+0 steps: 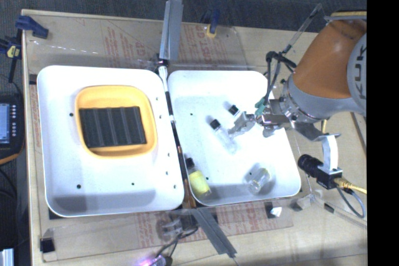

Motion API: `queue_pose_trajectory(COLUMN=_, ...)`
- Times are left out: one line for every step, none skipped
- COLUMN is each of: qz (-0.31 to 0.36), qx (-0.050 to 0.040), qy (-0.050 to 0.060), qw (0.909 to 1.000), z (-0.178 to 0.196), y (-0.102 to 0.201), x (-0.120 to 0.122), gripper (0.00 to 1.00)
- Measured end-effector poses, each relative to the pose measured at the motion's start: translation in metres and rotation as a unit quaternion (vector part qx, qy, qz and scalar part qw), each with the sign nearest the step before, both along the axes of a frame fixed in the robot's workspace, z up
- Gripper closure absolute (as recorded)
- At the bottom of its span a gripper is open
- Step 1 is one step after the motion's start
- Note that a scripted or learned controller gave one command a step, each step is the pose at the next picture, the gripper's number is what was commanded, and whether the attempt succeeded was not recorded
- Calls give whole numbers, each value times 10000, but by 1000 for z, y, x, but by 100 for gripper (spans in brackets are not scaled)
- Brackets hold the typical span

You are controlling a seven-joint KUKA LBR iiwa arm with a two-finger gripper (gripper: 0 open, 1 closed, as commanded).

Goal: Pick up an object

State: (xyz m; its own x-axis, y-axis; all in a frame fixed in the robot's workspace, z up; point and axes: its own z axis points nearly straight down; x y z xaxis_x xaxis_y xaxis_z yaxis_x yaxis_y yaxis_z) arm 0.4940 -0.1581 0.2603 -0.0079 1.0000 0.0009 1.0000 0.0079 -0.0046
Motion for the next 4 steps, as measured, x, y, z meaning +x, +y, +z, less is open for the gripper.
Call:
queue_pose_trajectory(qz=417, qx=-2, qy=1, qw=9991, z=-15, y=30, x=-18, gripper=0)
queue_pose_trajectory(qz=1058, qx=-3, qy=-4, qw=9944, z=-70, y=125, x=-17, gripper=0)
queue_pose_trajectory(qz=1533, qx=-8, qy=-34, qw=9882, z=31, y=66, x=-16, gripper=0)
queue_pose_trajectory(qz=1886, qx=6, qy=-6, qw=9821, z=-72, y=-20, x=-18, gripper=0)
